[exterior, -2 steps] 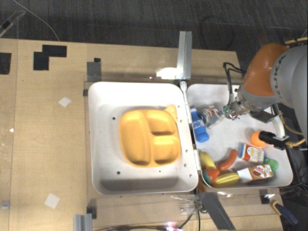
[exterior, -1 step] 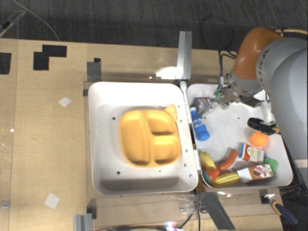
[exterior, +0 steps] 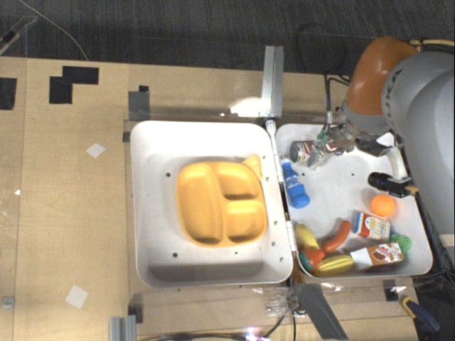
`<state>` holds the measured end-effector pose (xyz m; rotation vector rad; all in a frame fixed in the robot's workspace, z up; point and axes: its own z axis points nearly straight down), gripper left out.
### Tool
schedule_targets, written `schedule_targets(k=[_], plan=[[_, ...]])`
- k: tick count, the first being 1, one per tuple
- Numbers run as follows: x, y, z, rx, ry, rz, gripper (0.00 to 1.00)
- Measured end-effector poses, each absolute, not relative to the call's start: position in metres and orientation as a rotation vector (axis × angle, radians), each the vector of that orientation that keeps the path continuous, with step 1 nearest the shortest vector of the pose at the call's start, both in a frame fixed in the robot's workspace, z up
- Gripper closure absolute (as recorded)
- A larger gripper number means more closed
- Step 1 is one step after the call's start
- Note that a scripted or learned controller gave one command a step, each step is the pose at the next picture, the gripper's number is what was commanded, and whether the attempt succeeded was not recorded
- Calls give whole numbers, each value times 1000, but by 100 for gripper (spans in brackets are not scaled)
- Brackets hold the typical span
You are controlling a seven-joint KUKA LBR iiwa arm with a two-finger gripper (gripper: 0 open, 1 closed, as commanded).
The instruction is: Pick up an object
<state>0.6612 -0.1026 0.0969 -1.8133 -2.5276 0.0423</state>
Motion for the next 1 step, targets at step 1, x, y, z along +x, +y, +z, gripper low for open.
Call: schedule_targets(k=[1], plan=[[616,-28,191,-1695,-2660,-16,100]])
